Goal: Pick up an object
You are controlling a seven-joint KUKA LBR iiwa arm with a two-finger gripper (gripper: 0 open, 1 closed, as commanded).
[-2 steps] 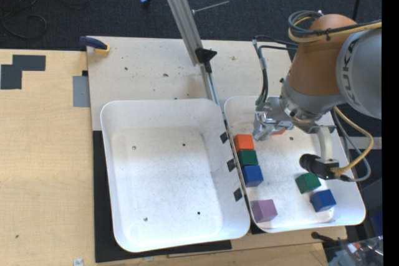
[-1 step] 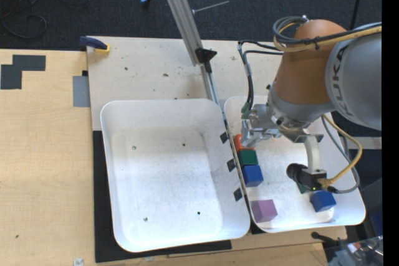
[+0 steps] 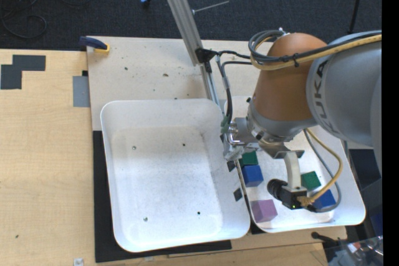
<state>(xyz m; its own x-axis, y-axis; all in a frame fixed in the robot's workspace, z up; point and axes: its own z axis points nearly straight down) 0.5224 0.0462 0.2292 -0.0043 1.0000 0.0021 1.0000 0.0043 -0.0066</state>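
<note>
Arm (image 3: 293, 96): mine, in from 3 o'clock, hanging over the right bin.
Left bin (image 3: 124, 128): at my 9 o'clock.
Right bin (image 3: 352, 212): holding blocks.
Gripper (image 3: 237, 145): at that bin's 10 o'clock edge; open or closed, I can't tell.
Blue block (image 3: 252, 175): at the gripper's 5 o'clock, green block (image 3: 250, 159) touching its 12.
Purple block (image 3: 263, 210): at the bin's 7 o'clock.
</note>
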